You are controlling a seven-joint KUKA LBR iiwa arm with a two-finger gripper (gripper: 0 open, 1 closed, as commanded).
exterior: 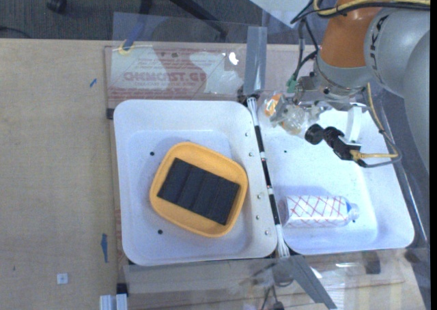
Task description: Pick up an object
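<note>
Fingers of the gripper [295, 116] sit low at the far left corner of the right bin [389, 233]; whether they are open or closed cannot be told. Near them lies a small clear wrapped object [287, 117]. A red-checked bottle [318, 209] lies at the bin's near side. An orange tray [198, 188] sits in the left bin [130, 233].

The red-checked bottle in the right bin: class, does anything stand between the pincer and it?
Nothing visible does. The pincer sits at the right bin's far left corner, the red-checked bottle lies near the front edge, and bare white floor separates them. The small black part and cable hang from the arm itself.
</note>
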